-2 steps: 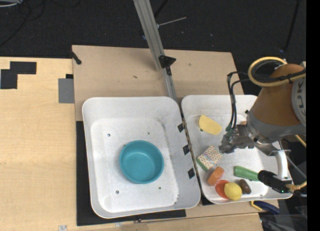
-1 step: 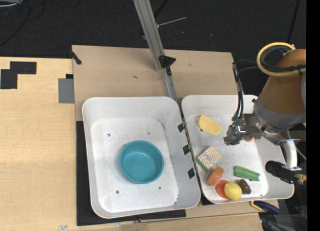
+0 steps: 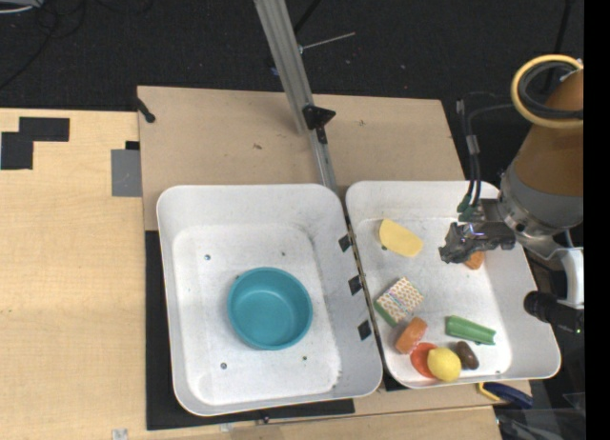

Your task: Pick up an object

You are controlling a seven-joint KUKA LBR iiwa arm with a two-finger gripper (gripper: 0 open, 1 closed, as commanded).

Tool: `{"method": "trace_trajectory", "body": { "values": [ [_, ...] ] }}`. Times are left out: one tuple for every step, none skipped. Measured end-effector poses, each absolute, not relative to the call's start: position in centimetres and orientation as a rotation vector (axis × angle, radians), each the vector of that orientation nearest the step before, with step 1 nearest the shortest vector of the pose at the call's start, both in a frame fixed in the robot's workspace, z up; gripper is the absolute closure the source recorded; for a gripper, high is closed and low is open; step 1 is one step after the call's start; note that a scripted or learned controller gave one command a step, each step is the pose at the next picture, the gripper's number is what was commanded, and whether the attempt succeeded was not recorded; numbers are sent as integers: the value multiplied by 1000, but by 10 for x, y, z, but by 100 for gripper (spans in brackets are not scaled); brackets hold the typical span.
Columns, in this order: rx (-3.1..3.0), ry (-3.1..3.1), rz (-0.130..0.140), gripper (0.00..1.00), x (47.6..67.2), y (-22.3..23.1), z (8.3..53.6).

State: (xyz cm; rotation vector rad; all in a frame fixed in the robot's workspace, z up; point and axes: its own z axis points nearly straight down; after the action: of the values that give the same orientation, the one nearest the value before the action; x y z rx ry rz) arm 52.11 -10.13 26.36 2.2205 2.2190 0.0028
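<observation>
The gripper (image 3: 467,246) is being held low over an orange piece (image 3: 474,260) in the right bin (image 3: 519,367); jaw state cannot be told, so a glancing miss is being risked.

Eyes on the worktop (image 3: 67,267): pale wood on the left side, with a plainer brown board (image 3: 381,138) laid at the back, behind the bins. Two shallow white bins sit on it side by side, touching along their inner edges. The left bin (image 3: 191,229) sits square and takes the centre; the right bin (image 3: 519,352) lies slightly turned, its far corner reaching the worktop's right end. Black clips (image 3: 355,284) line the seam between them. A grey metal rail (image 3: 286,48) slants up from the board just behind the seam.
</observation>
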Motion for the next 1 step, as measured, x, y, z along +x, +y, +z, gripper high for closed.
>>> {"method": "trace_trajectory", "body": {
  "values": [
    [2219,2224,-1,100,538,-56,267]
  ]
}}
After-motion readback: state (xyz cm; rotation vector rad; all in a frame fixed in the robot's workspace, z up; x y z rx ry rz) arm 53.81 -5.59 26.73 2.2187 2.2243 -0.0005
